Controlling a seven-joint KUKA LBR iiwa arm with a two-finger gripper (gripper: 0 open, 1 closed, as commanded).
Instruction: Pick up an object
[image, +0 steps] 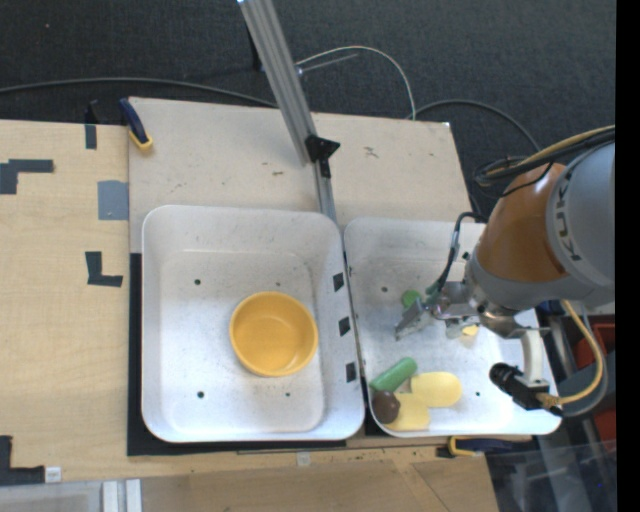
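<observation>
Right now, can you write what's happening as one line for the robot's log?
gripper low in right bin | beside small green piece | nothing seen held | yellow bowl in left bin

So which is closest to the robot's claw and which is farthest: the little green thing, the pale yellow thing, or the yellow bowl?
Measured from the gripper in the camera view:
1. Small green piece, right beside it in the right bin.
2. Pale yellow object, lower in the same bin, near its front edge.
3. Yellow bowl, away in the left bin.
</observation>
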